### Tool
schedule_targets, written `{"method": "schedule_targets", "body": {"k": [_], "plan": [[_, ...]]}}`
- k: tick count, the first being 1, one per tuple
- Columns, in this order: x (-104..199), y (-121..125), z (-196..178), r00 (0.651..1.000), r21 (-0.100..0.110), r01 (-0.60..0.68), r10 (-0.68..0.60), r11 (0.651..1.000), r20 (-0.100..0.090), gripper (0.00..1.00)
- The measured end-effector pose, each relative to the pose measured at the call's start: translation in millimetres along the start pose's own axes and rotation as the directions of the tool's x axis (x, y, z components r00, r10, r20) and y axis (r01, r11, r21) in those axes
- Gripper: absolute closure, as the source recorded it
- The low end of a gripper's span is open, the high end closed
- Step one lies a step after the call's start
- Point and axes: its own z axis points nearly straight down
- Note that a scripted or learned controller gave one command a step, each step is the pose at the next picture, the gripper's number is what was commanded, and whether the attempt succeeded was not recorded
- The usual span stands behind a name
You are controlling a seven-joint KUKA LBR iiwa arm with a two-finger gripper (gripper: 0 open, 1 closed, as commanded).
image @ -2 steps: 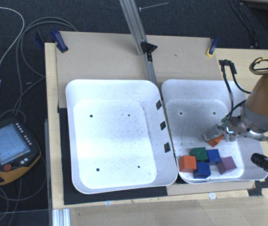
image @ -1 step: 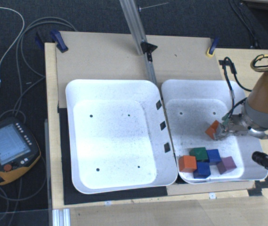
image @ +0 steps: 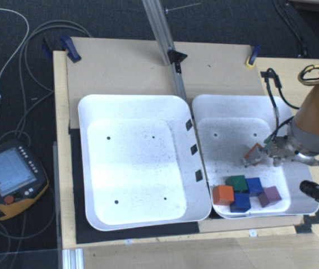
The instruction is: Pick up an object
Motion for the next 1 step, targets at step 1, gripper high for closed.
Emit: {"method": "schedule_targets", "body": {"k": [1], "plan": [[34.1, 15.8, 11.2, 1.0, 0.003, 0.004, -0.004, 1.0, -0.001, 0.0]]}}
